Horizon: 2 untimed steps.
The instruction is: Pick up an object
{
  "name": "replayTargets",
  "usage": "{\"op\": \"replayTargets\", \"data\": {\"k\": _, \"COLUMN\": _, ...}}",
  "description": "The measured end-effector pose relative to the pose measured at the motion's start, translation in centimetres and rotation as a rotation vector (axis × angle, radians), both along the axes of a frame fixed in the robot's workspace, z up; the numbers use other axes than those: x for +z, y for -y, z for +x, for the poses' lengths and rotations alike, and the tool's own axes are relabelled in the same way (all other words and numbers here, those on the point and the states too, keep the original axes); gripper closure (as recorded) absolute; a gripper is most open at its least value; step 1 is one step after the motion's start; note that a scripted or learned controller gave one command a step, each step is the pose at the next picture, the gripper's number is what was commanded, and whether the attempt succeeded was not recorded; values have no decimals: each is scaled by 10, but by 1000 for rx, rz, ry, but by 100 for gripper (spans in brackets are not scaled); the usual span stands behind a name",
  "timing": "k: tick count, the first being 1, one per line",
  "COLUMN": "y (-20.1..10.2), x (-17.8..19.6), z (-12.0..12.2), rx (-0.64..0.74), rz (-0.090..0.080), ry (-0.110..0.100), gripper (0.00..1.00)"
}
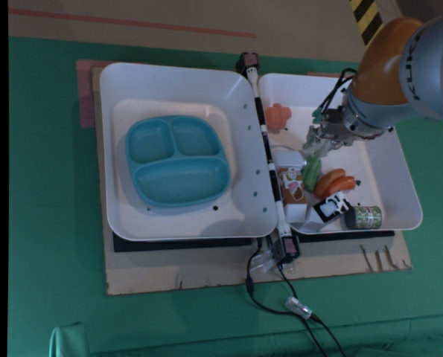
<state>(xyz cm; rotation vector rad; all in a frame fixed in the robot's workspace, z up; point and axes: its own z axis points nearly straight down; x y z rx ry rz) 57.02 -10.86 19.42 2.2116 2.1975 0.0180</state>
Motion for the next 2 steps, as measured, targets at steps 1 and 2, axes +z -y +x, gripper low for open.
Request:
{"op": "replayTargets", "data": {"k": 1, "y": 39, "x": 57, "z": 10, "rx": 3, "rz": 6, "ry": -25, "gripper": 100}}
{"op": "replayTargets", "data": {"k": 2, "y": 79, "x": 95, "z": 70, "rx": 4, "rz": 5, "ry": -24, "gripper": 100}}
